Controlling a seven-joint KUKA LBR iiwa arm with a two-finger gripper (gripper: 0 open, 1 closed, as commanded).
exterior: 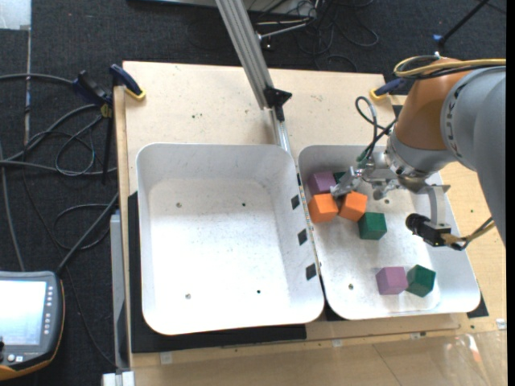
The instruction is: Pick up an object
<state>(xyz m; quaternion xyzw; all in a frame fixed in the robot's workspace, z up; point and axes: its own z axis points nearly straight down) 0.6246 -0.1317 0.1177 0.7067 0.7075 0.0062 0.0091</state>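
Note:
The right bin [459,284] holds several small blocks. Two orange blocks [323,207] [353,206] lie side by side near its upper left, with a purple block [323,182] just behind them. A green block [372,226] sits to their right. Another purple block [391,280] and a green block [421,281] rest near the bin's front. My gripper [354,185] hangs low over the orange and purple cluster, right above the right-hand orange block. I cannot make out how its tips stand, and no block shows between them.
The left bin [161,175] stands beside the right one on the wooden bench. A metal pole [241,39] slants down to the bins' shared back edge. The grey arm [459,111] reaches in over the right bin's back right corner. Cables trail along the arm.

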